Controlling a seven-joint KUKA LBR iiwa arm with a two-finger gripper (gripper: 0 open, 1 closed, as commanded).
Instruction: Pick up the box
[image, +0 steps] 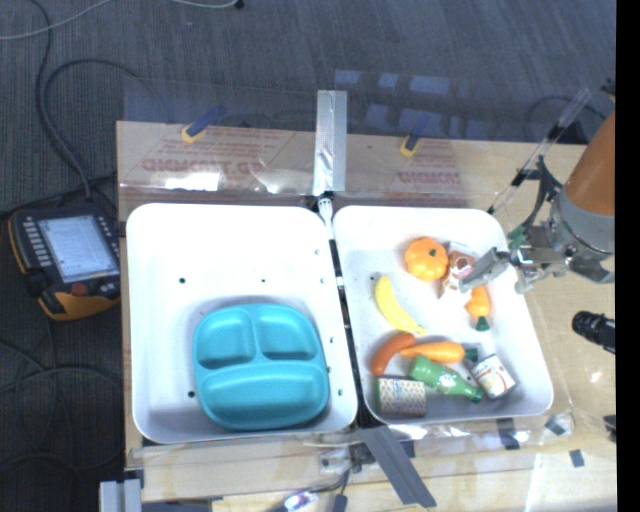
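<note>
We took the box (402, 397) to be the speckled grey block lying flat in the near corner of the right bin (520, 312), well below and left of the tool (487, 267), with the green bottle (441, 377) touching its upper right edge. Between box and tool lay an orange pepper (392, 350), a carrot (438, 351), a banana (394, 305) and a small can (492, 377). The tool hung low over the bin's far right side, just beside a small pumpkin (427, 258) and a small carrot (480, 305); how far it was open, or whether it gripped anything, we could not tell. The blue divided plate (262, 364) sat alone in the left bin (160, 300), well left of the tool. We judged the crowding would demand a grasp from the box's free left side.
</note>
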